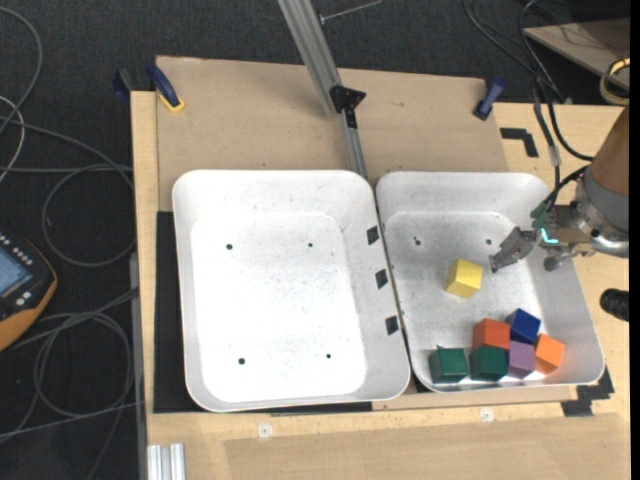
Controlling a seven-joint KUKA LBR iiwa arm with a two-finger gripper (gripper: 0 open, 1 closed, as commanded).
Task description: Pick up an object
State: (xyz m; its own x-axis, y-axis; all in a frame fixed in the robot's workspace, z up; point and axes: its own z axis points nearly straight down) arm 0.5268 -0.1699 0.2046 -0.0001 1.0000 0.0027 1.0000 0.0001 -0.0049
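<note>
Along the right bin's (570, 298) near edge cluster two green cubes (468, 364), orange cubes (491, 333), a blue cube (525, 323) and a purple cube (521, 356). Just left of the gripper (527, 251), its fingers spread and holding nothing, the yellow cube (464, 279) lies apart.

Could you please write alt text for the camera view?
The arm's hand hovers over the right white plastic bin, beside a yellow cube; small coloured blocks cluster at that bin's near edge.
</note>
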